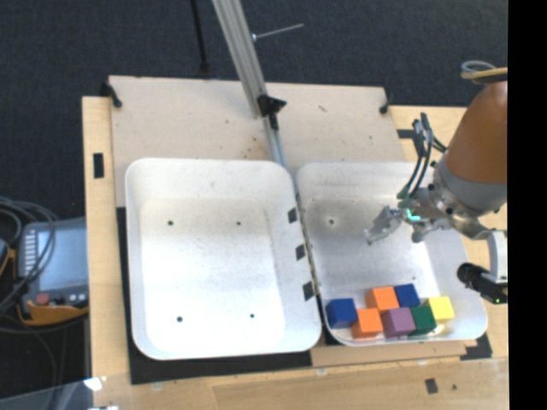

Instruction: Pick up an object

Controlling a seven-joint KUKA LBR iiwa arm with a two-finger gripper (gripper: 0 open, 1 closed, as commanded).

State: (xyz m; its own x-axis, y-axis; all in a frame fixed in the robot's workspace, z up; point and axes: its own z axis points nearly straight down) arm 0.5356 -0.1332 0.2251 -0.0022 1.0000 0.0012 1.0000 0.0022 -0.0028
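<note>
Your claw (382, 226) hangs over the middle of the right-hand shallow white plastic bin (342, 186), and whether it is released or clenched you cannot tell from this slant; nothing shows in its grip. The things to pick are the small coloured cubes (391, 311) bunched in that bin's near right corner: blue, orange, purple, green and yellow, packed touching. They lie nearer you and slightly right of the claw. The blue cube (341, 312) at the left end looks the most exposed.
</note>
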